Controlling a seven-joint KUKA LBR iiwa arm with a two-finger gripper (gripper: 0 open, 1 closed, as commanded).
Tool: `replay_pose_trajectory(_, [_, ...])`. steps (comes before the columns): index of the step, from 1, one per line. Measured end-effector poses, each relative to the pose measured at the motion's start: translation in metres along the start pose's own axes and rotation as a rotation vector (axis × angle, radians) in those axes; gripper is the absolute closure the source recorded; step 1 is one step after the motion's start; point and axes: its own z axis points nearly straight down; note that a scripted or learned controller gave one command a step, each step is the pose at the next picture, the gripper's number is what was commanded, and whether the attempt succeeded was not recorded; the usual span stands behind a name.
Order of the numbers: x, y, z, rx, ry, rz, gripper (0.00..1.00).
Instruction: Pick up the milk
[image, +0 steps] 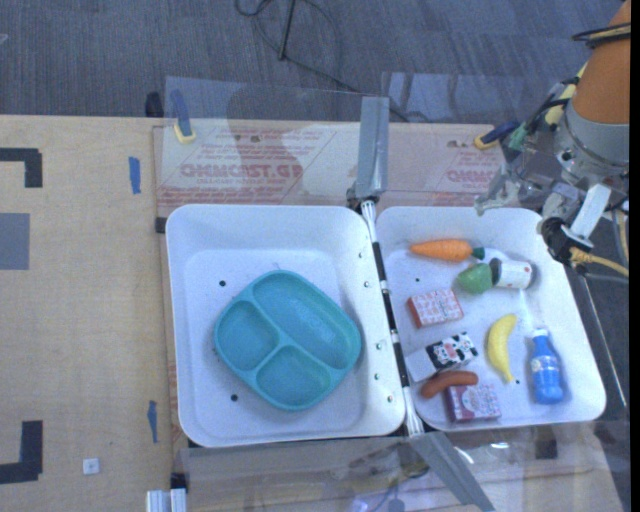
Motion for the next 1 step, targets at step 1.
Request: replay_pose_trajectory(1, [-0.0349, -0.0567, 0.1380, 0.003, 0.001, 0.032, 0.00])
